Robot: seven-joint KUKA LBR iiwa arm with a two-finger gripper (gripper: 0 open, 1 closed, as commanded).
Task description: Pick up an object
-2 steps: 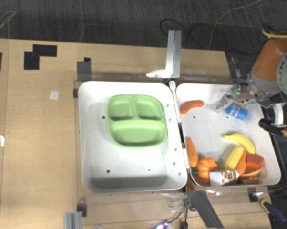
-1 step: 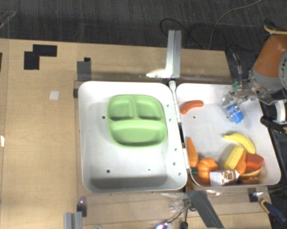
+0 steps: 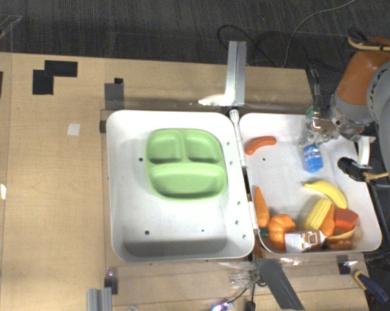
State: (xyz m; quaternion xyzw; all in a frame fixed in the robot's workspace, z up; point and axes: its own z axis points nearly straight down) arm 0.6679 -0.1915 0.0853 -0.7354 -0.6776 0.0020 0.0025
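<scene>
In the left bin point(image 3: 117, 193) on the desk point(image 3: 46, 173) I see a green divided plate point(image 3: 184, 162), broad and flat, with no edge that suits my jaws. Crossing into the right bin point(image 3: 279, 125), a sausage point(image 3: 260, 144) lies alone near the far wall. A carrot point(image 3: 262, 207) lies along the left wall, and beyond it the near corner holds a pile: a small pumpkin point(image 3: 280, 225), a corn cob point(image 3: 318, 212) and a banana point(image 3: 326, 192), touching one another. Just beside my gripper point(image 3: 317, 129) sits a small blue bottle point(image 3: 313, 158), well apart from the pile. I judge it light, stiff and a little slippery; I would take it across its narrow body. I cannot tell how the jaws stand.
</scene>
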